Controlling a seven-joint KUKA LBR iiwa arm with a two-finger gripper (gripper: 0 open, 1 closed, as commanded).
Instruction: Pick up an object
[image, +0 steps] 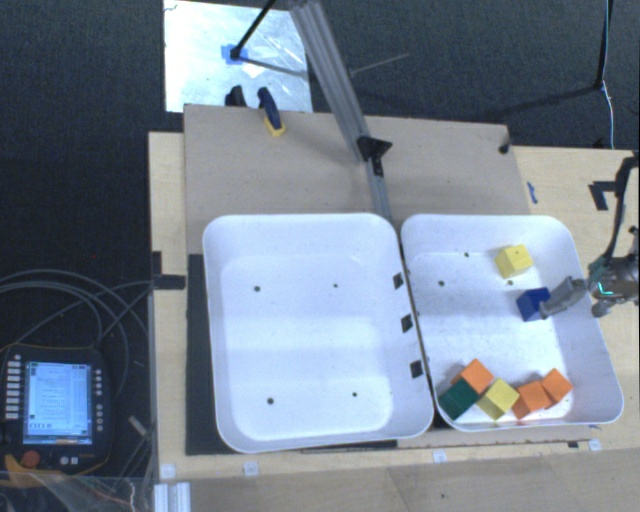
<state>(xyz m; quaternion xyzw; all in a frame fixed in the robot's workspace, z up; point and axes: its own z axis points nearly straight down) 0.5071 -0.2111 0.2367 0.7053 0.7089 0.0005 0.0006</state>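
The gripper (562, 297) reaches in from the right over the right bin (590, 345), its tip touching a blue block (531, 302); whether the fingers are open or closed, I cannot tell. A yellow block (514, 260) lies just above. More blocks (503, 392) cluster at the bin's near edge.

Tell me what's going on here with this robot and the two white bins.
A robot arm reaches in from the right over the right bin, its pincer right beside a blue block; whether it actually has the block is unclear. A yellow block sits apart further back. At the front of the same bin is a cluster of orange, yellow and green blocks. The left bin sits alongside.
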